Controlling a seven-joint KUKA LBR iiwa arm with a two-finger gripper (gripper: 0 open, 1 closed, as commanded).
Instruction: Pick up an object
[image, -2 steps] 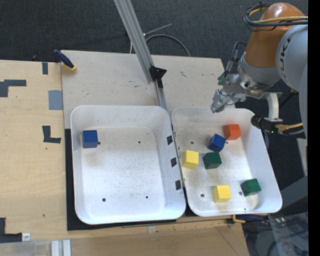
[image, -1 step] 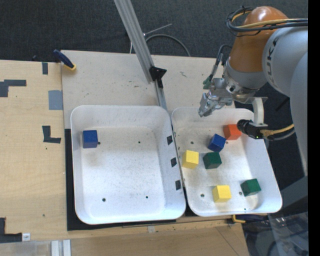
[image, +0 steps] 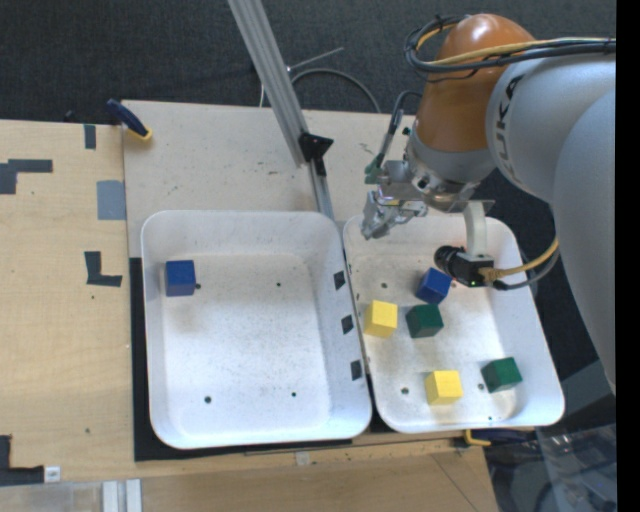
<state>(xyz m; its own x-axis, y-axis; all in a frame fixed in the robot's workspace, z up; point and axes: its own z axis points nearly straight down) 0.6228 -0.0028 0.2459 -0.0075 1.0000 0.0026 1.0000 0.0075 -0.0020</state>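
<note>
Your hand (image: 380, 222) hangs over the far-left corner of the right bin (image: 530, 330), its fingers close together with nothing visible between them. No cube sits beneath it, so closing there would catch nothing, and a descent could strike the rim shared with the left bin (image: 240, 420). The nearest pick is the yellow cube (image: 381, 318); near it, the blue cube (image: 434, 285) and dark green cube (image: 424, 321) nearly touch, so fingers could nudge either. Count: 2 bins, 2 yellow, 2 green, 2 blue cubes, 1 blue in the left bin.
</note>
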